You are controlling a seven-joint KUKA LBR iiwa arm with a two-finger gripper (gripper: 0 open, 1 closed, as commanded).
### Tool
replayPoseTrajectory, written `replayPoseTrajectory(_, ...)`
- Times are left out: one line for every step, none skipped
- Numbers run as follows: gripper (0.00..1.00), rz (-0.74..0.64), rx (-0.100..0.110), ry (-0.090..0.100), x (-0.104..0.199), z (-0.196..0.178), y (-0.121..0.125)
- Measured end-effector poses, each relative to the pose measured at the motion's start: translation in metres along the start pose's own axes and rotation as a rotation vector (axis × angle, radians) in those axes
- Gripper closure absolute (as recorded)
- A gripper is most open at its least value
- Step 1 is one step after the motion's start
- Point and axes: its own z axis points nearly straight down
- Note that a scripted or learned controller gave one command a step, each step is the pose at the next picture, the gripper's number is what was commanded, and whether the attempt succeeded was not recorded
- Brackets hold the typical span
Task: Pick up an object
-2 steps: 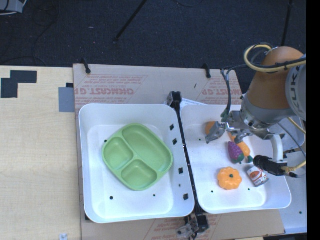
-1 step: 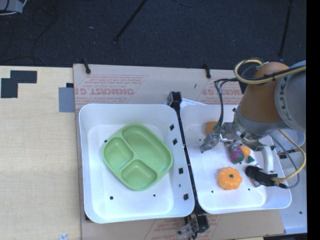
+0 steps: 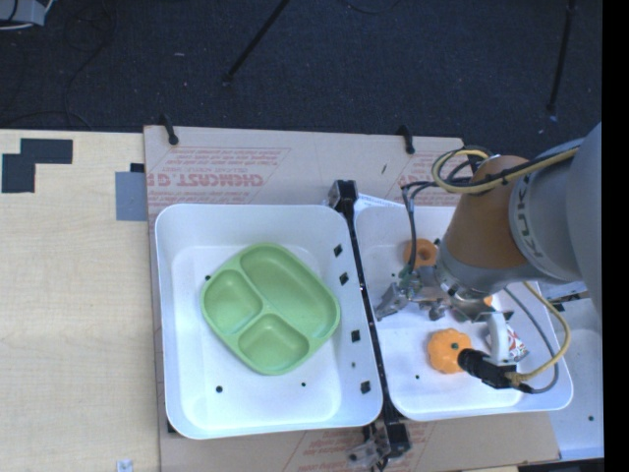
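2 bins sit side by side on a flat sheet (image 3: 216, 170) that lies on the bench (image 3: 69, 303). The left bin (image 3: 187, 401) holds a 3-compartment plate (image 3: 270, 306), lying flat at about its middle. The right bin (image 3: 423, 406) meets it along the shared rim. The arm (image 3: 511, 229) comes in from the right over the right bin, and the gripper (image 3: 398, 300) hangs near that bin's left wall. Behind the gripper lies the farther round thing (image 3: 422, 253). Before it and to the right lies the nearer round thing (image 3: 447, 351). Just right of that lies a small object (image 3: 503, 335), possibly partly under the arm.
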Motion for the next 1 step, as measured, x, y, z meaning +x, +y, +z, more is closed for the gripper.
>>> replayPoseTrajectory(0.0, 0.004, -0.004, -0.001, -0.0001, 0.0095, -0.0007)
